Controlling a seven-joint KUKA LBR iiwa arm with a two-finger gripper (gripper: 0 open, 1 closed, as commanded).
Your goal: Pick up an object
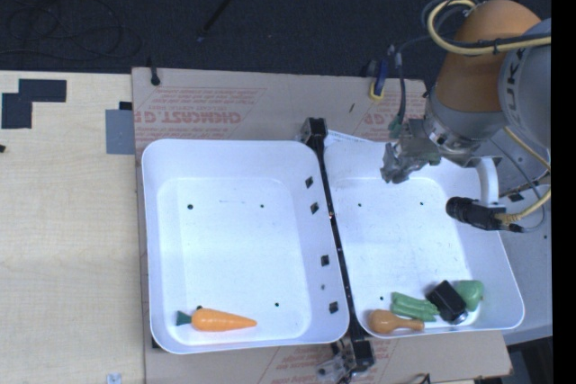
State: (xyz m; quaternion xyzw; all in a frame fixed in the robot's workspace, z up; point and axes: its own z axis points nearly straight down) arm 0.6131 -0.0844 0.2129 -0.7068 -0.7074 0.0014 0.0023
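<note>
An orange carrot with a green top lies at the near left corner of the left bin. In the right bin, along the near edge, lie a tan pear-shaped toy, a green bean pod, a black block and a light green piece. My gripper hangs over the far side of the right bin, well apart from these objects. Nothing shows between its fingers.
A black divider with clips runs between the two bins. Cardboard lies under both bins. A black cable end juts out at the right bin's right side, with yellow hoses above the arm.
</note>
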